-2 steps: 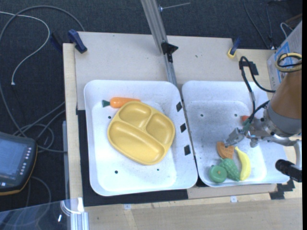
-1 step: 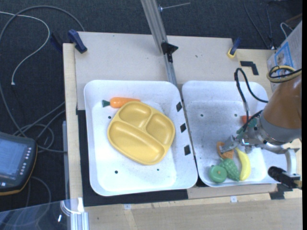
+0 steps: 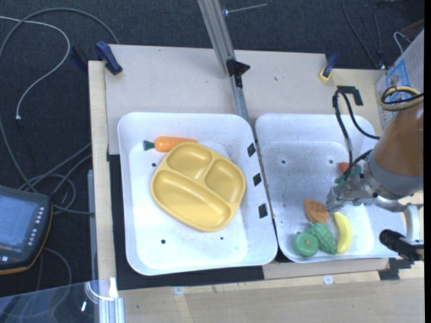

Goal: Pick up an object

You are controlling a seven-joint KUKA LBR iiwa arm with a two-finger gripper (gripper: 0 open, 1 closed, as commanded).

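Holding toy food (image 3: pixel 324 231), right bin (image 3: pixel 296 136)

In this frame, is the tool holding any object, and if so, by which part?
It cannot be told. The tool sits low in the right bin, just above the orange toy and the banana, but nothing visibly sits in its grip.

A robotics lab: clamped bench (image 3: pixel 168 79), loose cables (image 3: pixel 40 32), teach pendant (image 3: pixel 20 231).
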